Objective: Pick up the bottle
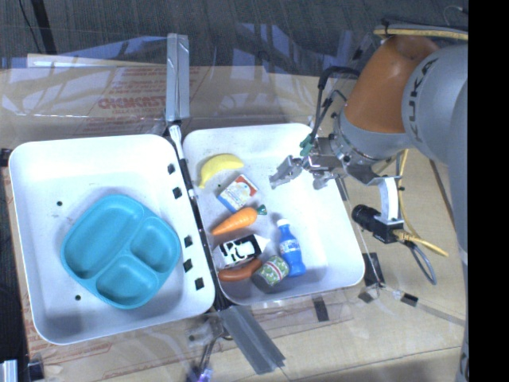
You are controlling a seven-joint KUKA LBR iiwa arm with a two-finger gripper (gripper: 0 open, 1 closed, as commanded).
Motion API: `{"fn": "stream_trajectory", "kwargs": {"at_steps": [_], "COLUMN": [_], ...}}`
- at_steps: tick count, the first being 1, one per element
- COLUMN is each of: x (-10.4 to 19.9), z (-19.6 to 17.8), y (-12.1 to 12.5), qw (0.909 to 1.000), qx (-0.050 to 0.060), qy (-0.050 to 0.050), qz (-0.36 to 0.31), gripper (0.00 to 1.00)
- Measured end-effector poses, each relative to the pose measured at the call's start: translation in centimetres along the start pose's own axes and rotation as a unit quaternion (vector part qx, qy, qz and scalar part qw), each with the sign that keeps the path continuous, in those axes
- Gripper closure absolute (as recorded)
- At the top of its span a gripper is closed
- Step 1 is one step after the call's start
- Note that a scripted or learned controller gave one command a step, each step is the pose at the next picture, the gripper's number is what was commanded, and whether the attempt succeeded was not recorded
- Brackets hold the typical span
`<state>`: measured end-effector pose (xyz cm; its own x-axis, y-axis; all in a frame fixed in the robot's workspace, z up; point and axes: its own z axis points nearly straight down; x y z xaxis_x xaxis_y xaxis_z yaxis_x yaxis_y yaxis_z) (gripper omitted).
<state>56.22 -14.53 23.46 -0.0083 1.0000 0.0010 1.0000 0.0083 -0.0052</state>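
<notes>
Blue-labelled bottle lies in right bin, low, just beside green can and near carrot. Gripper hovers above bin's upper part, fingers spread, grasping nothing.

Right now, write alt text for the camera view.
A small blue bottle lies in the right white bin among a carrot, banana and packets, the pincer raised above it. The left bin holds a blue divided tray.
</notes>
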Motion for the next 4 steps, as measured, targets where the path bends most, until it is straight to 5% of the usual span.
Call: {"fn": "stream_trajectory", "kwargs": {"at_steps": [1,2,3,4], "x": [-3.3,-3.3,-5.6,-5.6], "z": [5.3,5.3,14.3,13.4], "y": [-4.6,-4.6,-4.1,-4.1], "qw": [0.9965,0.9965,0.9980,0.9981], "qx": [0.000,0.000,-0.001,0.000], "qy": [0.000,0.000,0.000,0.000], "qz": [0.083,0.083,0.064,0.062], "gripper": [0.00,0.00,0.00,1.00]}}
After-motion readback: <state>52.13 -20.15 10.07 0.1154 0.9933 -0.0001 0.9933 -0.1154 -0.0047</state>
